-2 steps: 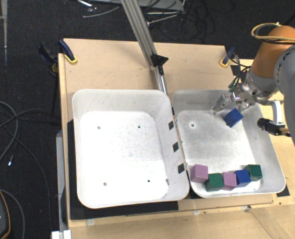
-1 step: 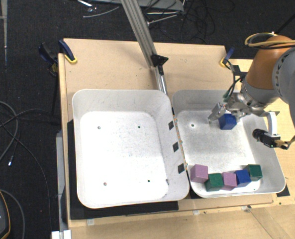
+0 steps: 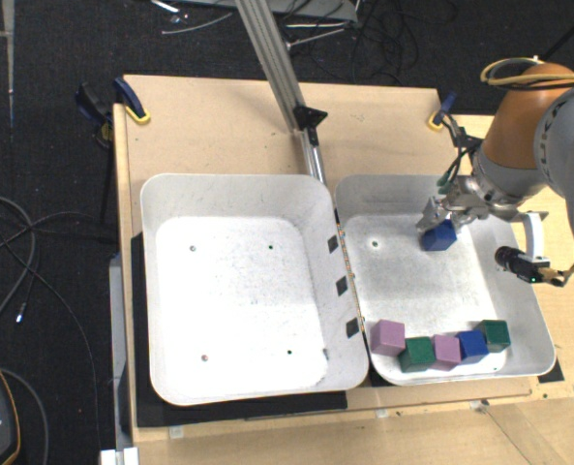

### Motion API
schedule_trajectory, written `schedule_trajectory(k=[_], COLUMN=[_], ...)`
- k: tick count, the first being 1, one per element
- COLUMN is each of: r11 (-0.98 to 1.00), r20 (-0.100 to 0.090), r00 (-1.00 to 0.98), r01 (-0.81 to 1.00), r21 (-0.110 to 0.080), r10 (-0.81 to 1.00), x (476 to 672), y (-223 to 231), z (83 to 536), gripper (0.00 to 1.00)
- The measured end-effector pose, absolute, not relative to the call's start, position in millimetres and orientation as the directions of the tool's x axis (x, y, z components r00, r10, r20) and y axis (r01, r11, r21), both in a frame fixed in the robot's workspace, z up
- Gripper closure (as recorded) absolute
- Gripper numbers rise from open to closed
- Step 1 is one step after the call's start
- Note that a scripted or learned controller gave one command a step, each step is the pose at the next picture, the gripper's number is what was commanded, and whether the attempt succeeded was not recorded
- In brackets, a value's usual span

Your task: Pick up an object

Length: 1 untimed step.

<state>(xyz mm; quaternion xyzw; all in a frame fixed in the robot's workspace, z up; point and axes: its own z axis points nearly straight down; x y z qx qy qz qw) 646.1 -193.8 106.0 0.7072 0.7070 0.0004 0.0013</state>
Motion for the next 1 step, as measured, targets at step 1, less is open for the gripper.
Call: schedule_trajectory(k=[1], r11=[0.008], r20=[0.003], r00=[-0.008], r01=[1.0], r21=[-0.001], r10=[1.0], x=[646.5], y=[-132.3], z=[112.8], gripper=[1.0])
